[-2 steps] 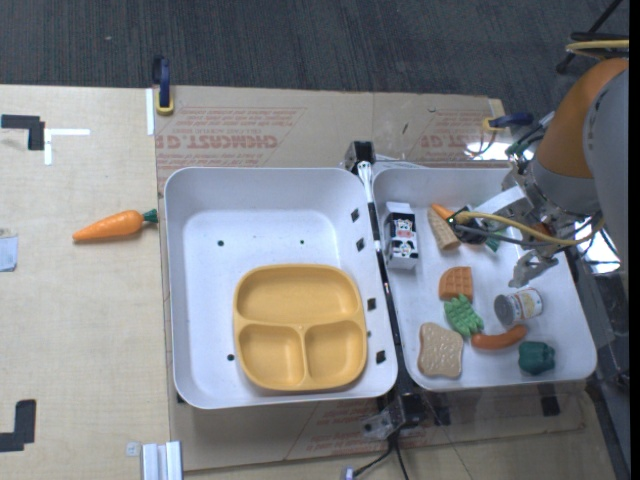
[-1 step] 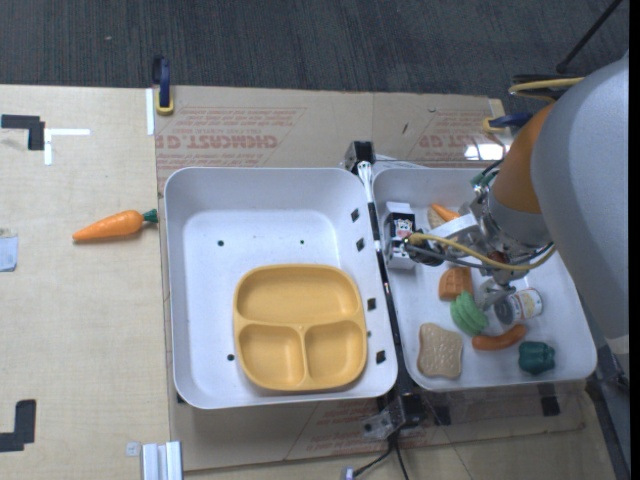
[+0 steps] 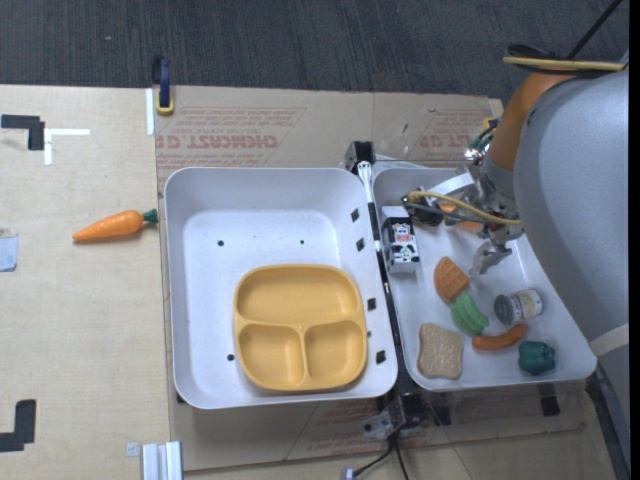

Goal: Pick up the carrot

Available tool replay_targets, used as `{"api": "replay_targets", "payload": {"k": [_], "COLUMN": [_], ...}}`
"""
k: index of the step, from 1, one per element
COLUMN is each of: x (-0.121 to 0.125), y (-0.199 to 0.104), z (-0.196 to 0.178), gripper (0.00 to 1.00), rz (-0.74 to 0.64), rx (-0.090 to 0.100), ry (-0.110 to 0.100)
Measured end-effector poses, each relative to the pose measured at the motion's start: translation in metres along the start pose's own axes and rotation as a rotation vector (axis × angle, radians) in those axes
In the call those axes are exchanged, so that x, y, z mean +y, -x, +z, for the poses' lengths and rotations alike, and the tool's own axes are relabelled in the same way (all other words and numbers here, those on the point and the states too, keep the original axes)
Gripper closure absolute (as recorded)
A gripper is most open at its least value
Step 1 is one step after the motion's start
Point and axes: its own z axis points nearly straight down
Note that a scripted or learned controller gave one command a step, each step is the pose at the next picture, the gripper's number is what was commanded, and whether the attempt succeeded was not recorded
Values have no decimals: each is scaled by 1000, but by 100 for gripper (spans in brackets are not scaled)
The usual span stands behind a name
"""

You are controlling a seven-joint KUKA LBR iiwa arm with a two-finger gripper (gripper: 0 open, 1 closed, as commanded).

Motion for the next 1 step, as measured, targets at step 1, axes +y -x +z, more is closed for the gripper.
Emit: {"api": "replay_targets", "payload": {"k": [1], "x": [19], "y": [44], "z": [0], "gripper": [0], "rz": [-250], "rx": [-2], "ry": [-2]}}
